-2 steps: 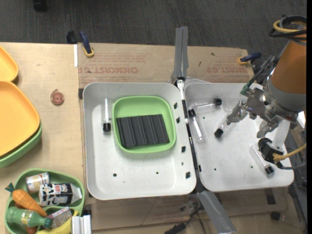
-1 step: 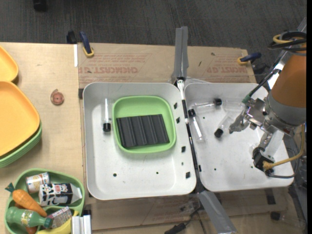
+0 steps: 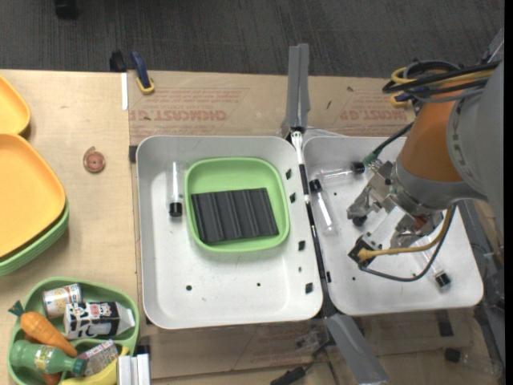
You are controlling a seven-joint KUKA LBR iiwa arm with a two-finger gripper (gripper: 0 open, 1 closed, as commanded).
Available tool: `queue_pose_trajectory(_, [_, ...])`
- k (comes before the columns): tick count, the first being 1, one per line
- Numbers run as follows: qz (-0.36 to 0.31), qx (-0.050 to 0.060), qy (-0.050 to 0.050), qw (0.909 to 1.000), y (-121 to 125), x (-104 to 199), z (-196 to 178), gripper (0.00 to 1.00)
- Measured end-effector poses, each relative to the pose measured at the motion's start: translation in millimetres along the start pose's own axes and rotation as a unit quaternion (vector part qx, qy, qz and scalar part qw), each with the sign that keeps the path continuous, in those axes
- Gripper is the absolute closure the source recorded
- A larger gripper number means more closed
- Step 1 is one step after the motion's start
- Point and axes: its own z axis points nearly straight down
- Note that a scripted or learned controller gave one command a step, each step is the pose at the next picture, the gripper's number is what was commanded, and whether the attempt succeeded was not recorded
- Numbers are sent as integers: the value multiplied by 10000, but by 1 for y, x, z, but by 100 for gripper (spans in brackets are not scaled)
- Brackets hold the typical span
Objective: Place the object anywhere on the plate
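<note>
Clear tube (image 3: 323, 212), the likely object, lies flat just left of the gripper (image 3: 367, 219), apart from it; whether the gripper is spread or closed I cannot tell. The tube looks light, stiff, slippery and prone to rolling, so pinch it across its middle. The green plate (image 3: 195, 179) sits farther left

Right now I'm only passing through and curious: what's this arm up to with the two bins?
The grey and orange arm is reaching into the right bin, its gripper low over the bin floor among its cables. In the left bin a green plate carries a dark ribbed slab, and a clear syringe-like tube lies beside the plate. Whether the gripper holds anything is unclear.
</note>
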Motion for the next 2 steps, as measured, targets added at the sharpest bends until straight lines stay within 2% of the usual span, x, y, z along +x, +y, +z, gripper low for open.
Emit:
queue_pose_trajectory(1, [909,-8,3,9959,-63,19,-18,0])
queue_pose_trajectory(2, [978,-17,1,9952,-111,60,-17,0])
